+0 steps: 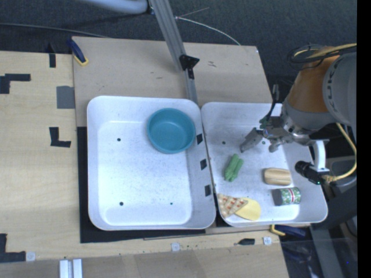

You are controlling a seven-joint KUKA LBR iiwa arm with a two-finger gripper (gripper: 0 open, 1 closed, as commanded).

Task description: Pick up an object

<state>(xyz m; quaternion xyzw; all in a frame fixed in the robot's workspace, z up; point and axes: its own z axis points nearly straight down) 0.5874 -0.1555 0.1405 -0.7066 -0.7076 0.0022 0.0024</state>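
- Objects for the pick: you have five in the two bins, one in the left bin and four in the right one.
- The bench (133,68) is pale wood and carries both bins side by side, their inner rims touching near the middle of the view.
- The left bin (93,155) is white and shallow. Look to its upper right part for the one thing in it.
- The right bin (232,112) is the smaller of the two. Its four things sit in the lower half.
- The arm (342,91) comes in from the right, with its orange band just above the wrist, and reaches over the right bin's upper right part.
- The blue bowl (171,130) stands upright in the left bin, close to the rim it shares with the right bin.
- The gripper (258,147) hangs over bare floor in the upper middle of the right bin. You can see its two fingers spread apart with nothing between them.
- The pizza slice (239,207) lies flat at the right bin's lower left, against the near rim.
- The bread roll (277,176) lies on its side right of the bin's centre, just above the can and below and to the right of the gripper.
- The green vegetable (233,168) lies a little tilted at the bin's left centre, below and to the left of the fingers and apart from them. You cannot tell what kind it is.
- The can (288,196) lies on its side at the lower right, near the pizza slice but not touching it.
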